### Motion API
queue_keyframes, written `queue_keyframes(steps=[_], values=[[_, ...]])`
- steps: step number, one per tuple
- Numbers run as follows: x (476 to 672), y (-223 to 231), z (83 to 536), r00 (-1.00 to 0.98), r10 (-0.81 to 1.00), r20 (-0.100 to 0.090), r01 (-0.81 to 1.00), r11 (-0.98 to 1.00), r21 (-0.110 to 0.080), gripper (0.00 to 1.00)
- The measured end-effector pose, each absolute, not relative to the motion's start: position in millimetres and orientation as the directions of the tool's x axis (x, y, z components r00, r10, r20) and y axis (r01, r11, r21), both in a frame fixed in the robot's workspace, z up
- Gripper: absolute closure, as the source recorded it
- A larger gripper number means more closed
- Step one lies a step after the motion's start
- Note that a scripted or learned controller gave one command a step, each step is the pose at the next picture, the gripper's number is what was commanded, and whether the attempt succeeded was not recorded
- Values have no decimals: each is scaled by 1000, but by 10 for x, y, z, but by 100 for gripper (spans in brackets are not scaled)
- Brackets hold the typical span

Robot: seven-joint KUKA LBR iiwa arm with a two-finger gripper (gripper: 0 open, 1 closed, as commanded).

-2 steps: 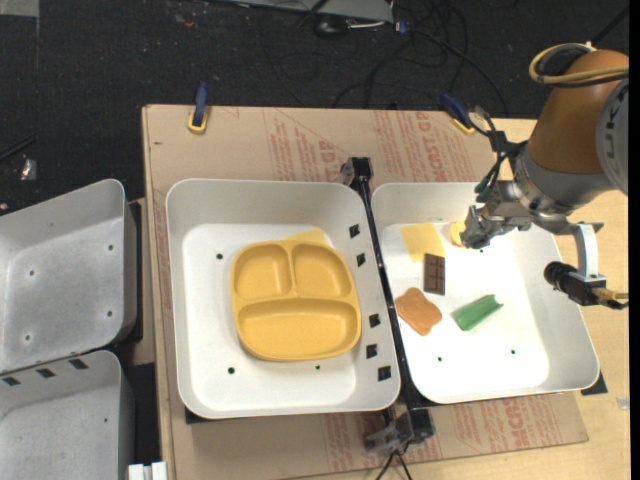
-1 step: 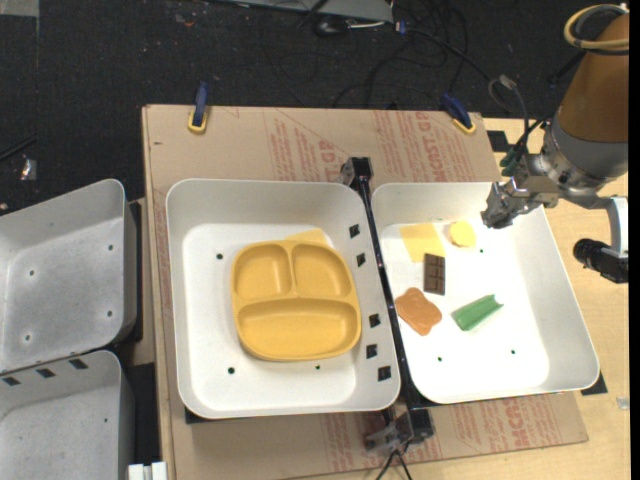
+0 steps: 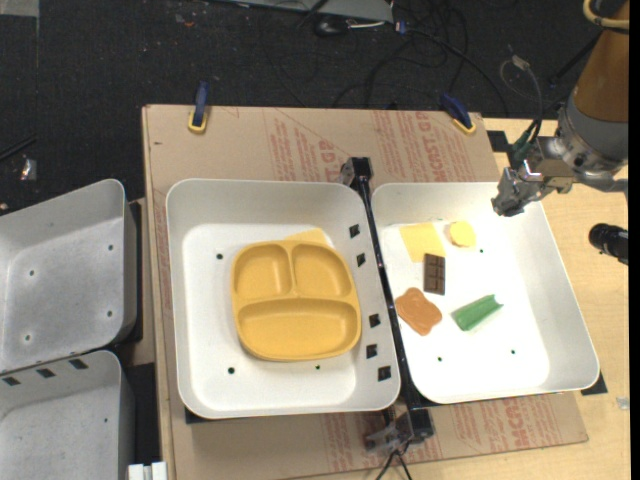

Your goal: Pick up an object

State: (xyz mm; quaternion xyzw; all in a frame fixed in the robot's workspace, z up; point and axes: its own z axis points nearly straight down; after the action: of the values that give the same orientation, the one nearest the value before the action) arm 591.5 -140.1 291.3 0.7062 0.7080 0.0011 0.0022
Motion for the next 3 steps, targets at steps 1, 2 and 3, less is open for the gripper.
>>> queue_keyframes(steps=[1,2,3], values=[[5887,-776,2855,-8,1000,2,1000,8,-1,100],[5820,-276,2686,-7,1000,1,1000,7,-2,100],[5936,216,2567,-7,1000,0,1000,7,0,100]])
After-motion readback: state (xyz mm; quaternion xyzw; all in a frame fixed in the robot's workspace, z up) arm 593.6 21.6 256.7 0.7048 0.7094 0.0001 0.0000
